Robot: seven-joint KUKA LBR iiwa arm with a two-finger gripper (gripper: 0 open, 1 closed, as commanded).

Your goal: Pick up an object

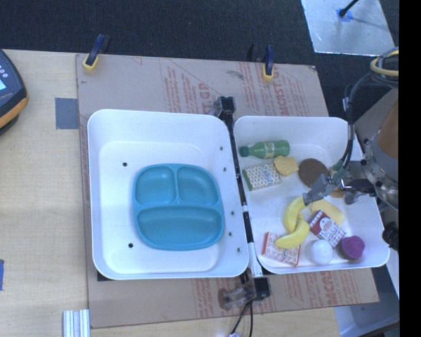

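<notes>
The right bin [295, 127] holds several small items: a green bottle [265, 149], a yellow biscuit-like piece [286, 165], a brown disc [311, 170], a pale snack box [261, 176], a yellow banana [293, 225], a red-and-white packet [328, 225], a white ball [321, 251], a purple piece [351, 246] and a flat red-and-white carton [281, 249]. My gripper [335, 191] hangs over the right side of this bin, just above the banana's upper end and the packet. It is open, and nothing sits between its fingers. The arm hides the bin's right wall.
The left bin [105, 188] carries a blue divided plate [177, 206]. Both bins rest on a cardboard sheet [161, 83] clamped at the back. An orange-and-grey pendant [0, 83] lies at the far left of the bench.
</notes>
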